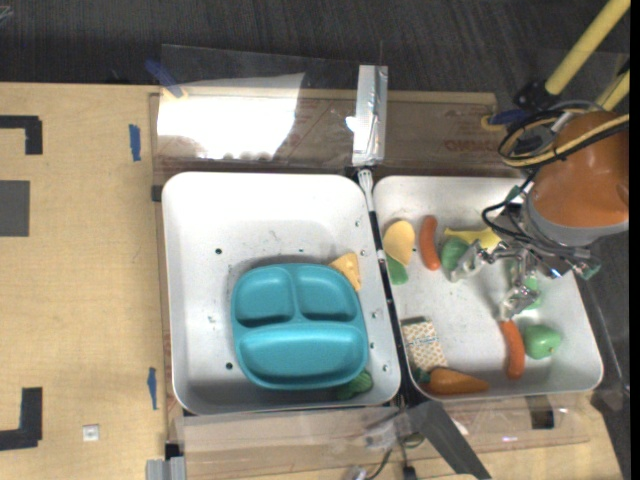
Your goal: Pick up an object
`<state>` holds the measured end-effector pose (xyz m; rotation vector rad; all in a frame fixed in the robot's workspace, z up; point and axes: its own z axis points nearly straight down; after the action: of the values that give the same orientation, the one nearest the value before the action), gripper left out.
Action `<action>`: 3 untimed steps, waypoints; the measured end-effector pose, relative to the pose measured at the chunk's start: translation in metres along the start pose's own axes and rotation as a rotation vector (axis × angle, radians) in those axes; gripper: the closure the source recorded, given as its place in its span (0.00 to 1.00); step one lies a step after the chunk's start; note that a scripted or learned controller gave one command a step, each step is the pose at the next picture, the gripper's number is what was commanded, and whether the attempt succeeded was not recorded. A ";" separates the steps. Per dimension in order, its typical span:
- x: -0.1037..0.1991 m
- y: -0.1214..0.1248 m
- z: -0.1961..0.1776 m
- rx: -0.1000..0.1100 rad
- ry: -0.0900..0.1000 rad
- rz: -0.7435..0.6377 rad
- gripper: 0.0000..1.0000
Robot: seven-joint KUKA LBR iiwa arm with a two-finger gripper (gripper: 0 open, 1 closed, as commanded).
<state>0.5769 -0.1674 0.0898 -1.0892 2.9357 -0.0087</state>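
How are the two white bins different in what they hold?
The left bin holds one big teal divided tray; the right bin holds many small toy foods, such as an orange carrot. The gripper hangs over the right bin, not the left. Both bins are shallow and white.

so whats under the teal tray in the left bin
A yellow piece pokes out at the teal tray's upper right corner and a green bit at its lower right. The rest of each is covered.

Teal tray [300,353]; white bins [190,268]
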 end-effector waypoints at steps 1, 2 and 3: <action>-0.089 -0.003 -0.001 0.004 -0.001 -0.142 0.00; -0.079 -0.003 0.001 -0.004 -0.003 -0.112 0.00; -0.083 -0.004 -0.013 0.004 -0.015 -0.110 1.00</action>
<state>0.6427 -0.1163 0.1039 -1.2425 2.8581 -0.0072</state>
